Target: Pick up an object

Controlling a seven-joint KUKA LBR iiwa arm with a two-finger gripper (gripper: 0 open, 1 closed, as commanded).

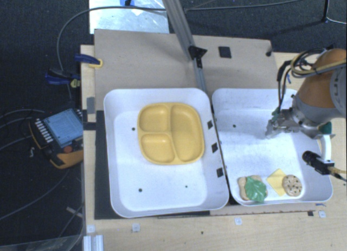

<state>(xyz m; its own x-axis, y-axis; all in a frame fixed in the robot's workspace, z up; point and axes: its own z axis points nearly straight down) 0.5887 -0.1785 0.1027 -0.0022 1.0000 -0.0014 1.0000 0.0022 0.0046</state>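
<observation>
Several small toy foods lie along the front edge of the right bin [244, 141]: a green leafy piece [256, 190] over a tan biscuit [242, 181], a yellow cheese wedge [276, 180] and a speckled round cookie [292, 185]. My gripper [272, 129] hangs low over the right half of that bin, well behind the foods and apart from them. Nothing shows in it. The grey arm with its orange band [325, 90] comes in from the right edge.
A yellow divided plate [171, 133] rests in the left bin [162, 187]. A slanted metal pole [184, 25] ends at the bins' back divider. A blue device [60, 127], clamps and cables lie left of the bench.
</observation>
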